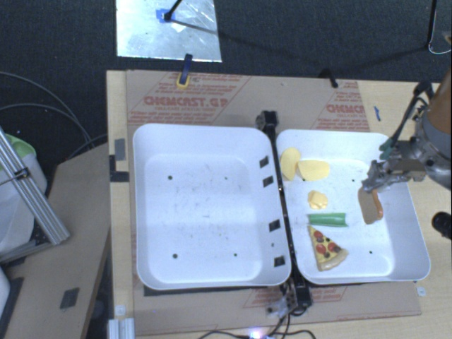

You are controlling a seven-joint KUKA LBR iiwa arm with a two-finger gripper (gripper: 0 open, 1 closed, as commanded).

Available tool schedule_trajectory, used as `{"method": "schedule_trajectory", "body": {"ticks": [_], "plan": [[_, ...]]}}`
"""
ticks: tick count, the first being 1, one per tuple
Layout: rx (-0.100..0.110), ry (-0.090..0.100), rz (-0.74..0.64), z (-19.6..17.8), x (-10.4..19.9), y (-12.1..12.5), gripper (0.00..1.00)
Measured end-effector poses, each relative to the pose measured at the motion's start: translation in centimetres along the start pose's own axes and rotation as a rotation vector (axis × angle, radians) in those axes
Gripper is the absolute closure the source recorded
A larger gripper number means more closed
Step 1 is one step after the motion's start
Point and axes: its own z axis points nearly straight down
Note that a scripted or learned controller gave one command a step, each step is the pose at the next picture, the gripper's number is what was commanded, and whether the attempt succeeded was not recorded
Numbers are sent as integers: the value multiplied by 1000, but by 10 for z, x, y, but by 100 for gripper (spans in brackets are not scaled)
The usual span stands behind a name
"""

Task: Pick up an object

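Note:
The right bin [402, 260] holds several toy foods. A brown sausage-like piece [370, 207] lies near its right side. My gripper [373, 182] hangs directly over the upper end of that piece, on the arm coming in from the right. Whether it touches the piece is unclear. Further left lie a yellow rounded piece [289, 162], a yellow wedge [313, 169], a small yellow lump [318, 200], a green strip [327, 219] and a pizza slice [326, 247].
The left bin [152, 143] stands beside the right one, joined by a black divider with clips [277, 189]. Both rest on a cardboard sheet [212, 97]. A metal frame [32, 196] stands at the far left.

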Motion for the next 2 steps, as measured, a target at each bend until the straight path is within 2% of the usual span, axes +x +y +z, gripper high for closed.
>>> {"method": "schedule_trajectory", "body": {"ticks": [1,2], "plan": [[-10,5,-20,-28,61,1,100],[-14,8,-24,-101,163,0,100]]}}
